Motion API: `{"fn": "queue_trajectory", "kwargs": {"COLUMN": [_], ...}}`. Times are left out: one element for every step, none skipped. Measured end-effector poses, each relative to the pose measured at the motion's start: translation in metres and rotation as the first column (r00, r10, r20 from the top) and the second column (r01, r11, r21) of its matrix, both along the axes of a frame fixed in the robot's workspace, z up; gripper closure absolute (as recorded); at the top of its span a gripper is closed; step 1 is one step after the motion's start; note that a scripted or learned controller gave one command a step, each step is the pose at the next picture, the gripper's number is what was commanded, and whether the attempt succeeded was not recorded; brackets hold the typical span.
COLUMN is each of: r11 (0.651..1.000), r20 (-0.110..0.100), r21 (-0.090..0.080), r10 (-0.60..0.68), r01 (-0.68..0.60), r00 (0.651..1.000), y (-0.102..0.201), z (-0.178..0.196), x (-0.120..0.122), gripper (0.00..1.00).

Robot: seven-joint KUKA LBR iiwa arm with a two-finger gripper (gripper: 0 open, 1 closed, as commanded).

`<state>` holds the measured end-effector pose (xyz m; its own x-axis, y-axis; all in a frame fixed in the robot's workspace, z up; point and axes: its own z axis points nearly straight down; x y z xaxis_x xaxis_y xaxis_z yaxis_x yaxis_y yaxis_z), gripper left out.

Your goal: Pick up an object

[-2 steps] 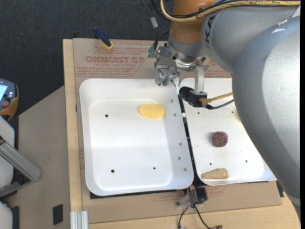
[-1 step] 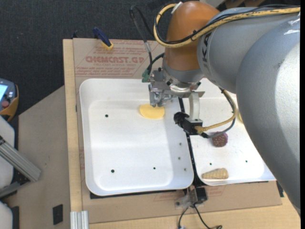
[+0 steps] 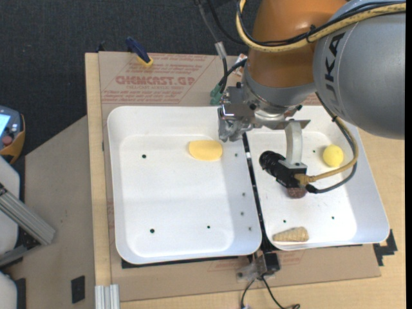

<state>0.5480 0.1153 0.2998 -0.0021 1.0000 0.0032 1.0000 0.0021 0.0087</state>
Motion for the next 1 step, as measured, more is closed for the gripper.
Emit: {"fn": "queue_trajectory", "kwargs": {"r11": [1.000], "r20": [-0.015], "r21": [-0.002], "r10": [0.007], "r01": [-0.007], "r00": [1.000], "y": [0.0999], "z": [-0.0525], "x": [-0.0104], "gripper": [1.00]}}
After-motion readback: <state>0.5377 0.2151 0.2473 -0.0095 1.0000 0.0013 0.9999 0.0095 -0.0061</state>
